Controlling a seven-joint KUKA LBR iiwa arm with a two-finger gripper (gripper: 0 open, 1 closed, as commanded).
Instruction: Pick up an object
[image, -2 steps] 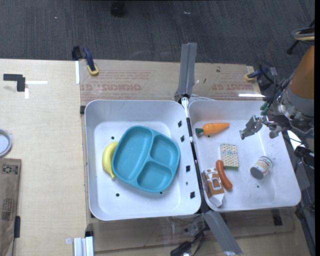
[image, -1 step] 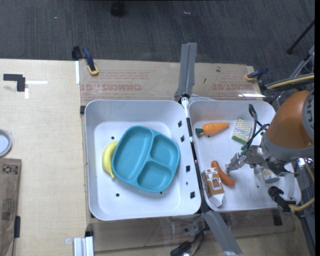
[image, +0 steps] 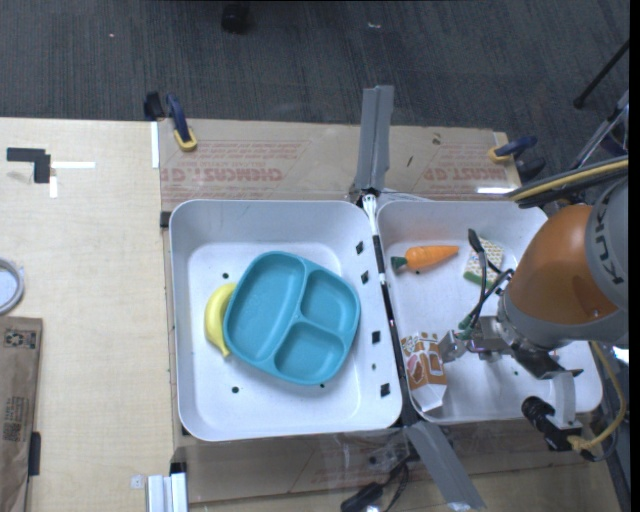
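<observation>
In the right bin (image: 450, 405) an orange carrot (image: 427, 257) with a green tip lies near the back left corner. A white packet with brown print (image: 425, 368) rests against the bin's left wall near the front. A small white and green item (image: 487, 264) lies right of the carrot, partly behind the arm's cables. My gripper (image: 462, 344) hangs low inside this bin, just right of the packet's upper edge. The grey arm with its orange band (image: 565, 270) covers the bin's right half.
The left bin (image: 195, 400) holds a teal divided plate (image: 292, 317) with a yellow banana (image: 216, 318) tucked along its left side. A grey divider post (image: 375, 140) stands at the back between the bins. Clamps and tape sit on the bench around them.
</observation>
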